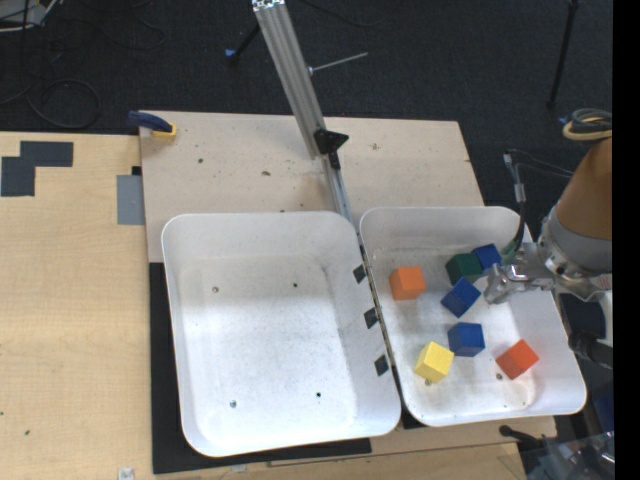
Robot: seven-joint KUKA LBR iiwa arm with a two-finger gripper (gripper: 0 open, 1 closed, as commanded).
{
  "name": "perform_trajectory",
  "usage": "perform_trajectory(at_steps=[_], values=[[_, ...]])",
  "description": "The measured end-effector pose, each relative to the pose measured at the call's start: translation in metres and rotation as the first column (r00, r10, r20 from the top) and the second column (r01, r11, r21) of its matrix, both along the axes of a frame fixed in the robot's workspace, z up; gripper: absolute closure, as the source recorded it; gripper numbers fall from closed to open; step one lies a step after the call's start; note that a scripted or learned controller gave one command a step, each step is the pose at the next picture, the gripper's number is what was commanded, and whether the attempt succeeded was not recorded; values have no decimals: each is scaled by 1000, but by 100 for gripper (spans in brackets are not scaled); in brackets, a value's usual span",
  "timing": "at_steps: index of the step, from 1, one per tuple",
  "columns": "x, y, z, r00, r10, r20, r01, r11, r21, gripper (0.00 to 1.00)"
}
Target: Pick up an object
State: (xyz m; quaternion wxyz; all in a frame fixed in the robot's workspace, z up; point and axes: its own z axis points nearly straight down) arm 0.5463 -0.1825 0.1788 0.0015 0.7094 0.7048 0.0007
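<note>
The right bin (540, 393) holds several cubes. An orange cube (407, 282) lies near its left wall, and a dark green cube (463, 266) sits beside a blue cube (487, 257) at the back. A second blue cube (460, 296) lies mid-bin and a third (466, 338) sits in front of it. Toward the front are a yellow cube (434, 361) and a red cube (516, 359). My gripper (498, 286) hangs low in the right bin, just right of the middle blue cube and below the back blue one. Nothing visibly sits in it.
The left bin (190, 268) adjoins the right bin along a divider with black clips (368, 316). A slanted metal post (295, 78) rises behind the bins. The arm (585, 218) comes in over the right bin's right wall.
</note>
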Motion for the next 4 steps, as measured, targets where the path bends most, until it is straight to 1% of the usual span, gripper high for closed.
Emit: perform_trajectory(at_steps=[1,2,3,4], values=[[1,-1,53,1000,7,0,-7,1000,0,100],[2,-2,93,1000,8,-1,-8,1000,0,100],[-1,51,95,1000,11,-5,-11,1000,3,100],[-4,105,76,1000,11,-8,-11,1000,4,100]])
